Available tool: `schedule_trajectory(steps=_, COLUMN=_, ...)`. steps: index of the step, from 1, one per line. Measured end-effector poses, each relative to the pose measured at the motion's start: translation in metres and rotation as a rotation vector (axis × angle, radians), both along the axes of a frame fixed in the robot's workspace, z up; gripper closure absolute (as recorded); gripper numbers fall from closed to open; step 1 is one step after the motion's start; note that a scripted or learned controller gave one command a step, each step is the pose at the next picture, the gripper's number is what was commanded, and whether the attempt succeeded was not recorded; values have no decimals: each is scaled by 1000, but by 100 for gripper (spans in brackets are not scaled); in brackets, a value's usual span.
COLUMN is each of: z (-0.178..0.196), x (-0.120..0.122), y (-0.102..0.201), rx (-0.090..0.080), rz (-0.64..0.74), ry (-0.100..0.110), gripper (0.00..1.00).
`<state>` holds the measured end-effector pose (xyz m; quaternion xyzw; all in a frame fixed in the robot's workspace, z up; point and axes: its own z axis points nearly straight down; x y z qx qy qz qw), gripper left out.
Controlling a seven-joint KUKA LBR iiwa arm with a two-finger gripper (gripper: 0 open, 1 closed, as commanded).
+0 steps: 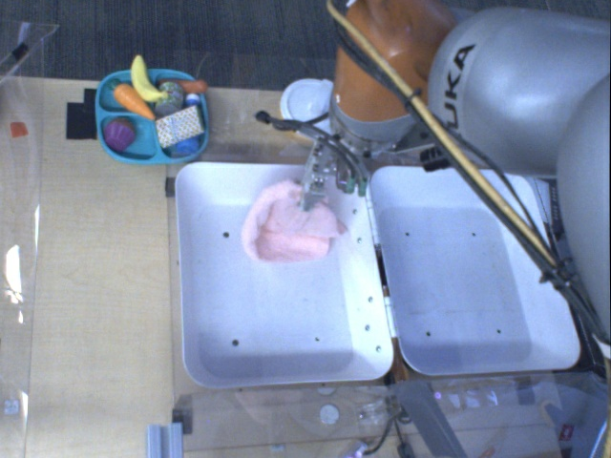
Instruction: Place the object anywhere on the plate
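Where the left bin's upper middle lies, a soft pink object rests on the white floor, crumpled and rounded, a little closer to the bin's right wall than to its left. Whether it is cloth or a pliant toy cannot be told. Directly over its upper right part hangs the hand, its slim metal tips pointing down and reaching the pink surface or just short of it; from this slant I cannot tell whether the hand is open or closed, nor whether it grips anything. Above the hand rises the orange band of the arm, and the grey body of the arm fills the upper right, with a yellowish cable running along it down across the right bin. That 2nd bin sits just beside the 1st, their rims nearly touching. On the desk beyond the bins, at the upper left, stands a blue divided plate carrying a banana, a carrot, a purple item and other toy foods. Near the arm's base sits a white cup.
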<state>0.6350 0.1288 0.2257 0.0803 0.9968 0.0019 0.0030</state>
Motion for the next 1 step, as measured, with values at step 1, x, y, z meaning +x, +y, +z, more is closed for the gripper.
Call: schedule_trajectory(steps=1, z=0, x=0, y=0, rx=0, rz=0, ry=0, gripper=0)
